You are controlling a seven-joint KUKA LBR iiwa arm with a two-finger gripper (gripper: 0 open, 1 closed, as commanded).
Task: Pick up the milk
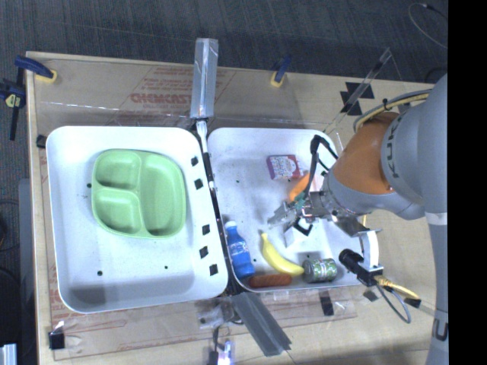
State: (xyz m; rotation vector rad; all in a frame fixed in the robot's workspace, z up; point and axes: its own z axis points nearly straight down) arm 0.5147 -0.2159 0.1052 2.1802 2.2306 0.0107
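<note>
The milk is a small purple-and-white carton lying flat in the upper part of the right bin. My gripper hangs over the middle of that bin, below the milk and apart from it, just above the banana. Its fingers look spread, with nothing between them. An orange carrot lies between the milk and the gripper, partly under the wrist.
A blue bottle lies along the right bin's left wall. A brown sausage and a green can sit at its front edge. The left bin holds a green divided plate.
</note>
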